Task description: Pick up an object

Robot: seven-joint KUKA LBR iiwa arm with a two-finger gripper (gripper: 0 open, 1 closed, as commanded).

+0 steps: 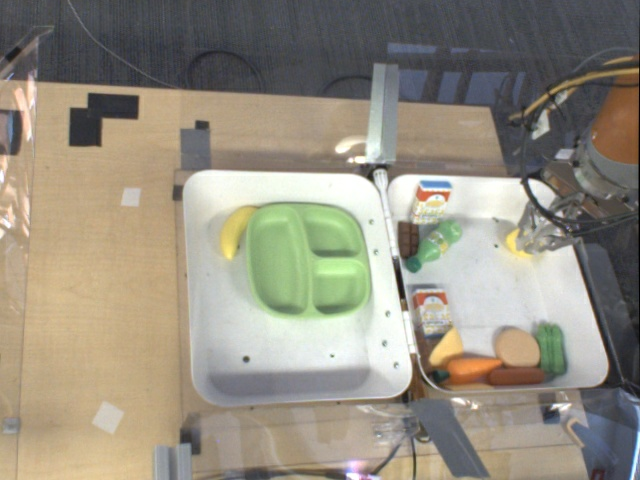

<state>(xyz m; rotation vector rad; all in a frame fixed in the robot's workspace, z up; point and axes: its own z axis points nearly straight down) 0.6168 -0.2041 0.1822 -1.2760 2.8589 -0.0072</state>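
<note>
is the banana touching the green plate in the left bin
Touching. The camera view shows the banana lying against the left edge of the green plate, its inner curve meeting the rim with no white bin floor between them.

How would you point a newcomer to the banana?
Look in the left bin, the one with the big green tray. The banana lies at the tray's left edge, touching it. It is the bin's one yellow, curved item; all the other food sits in the right bin.
</note>
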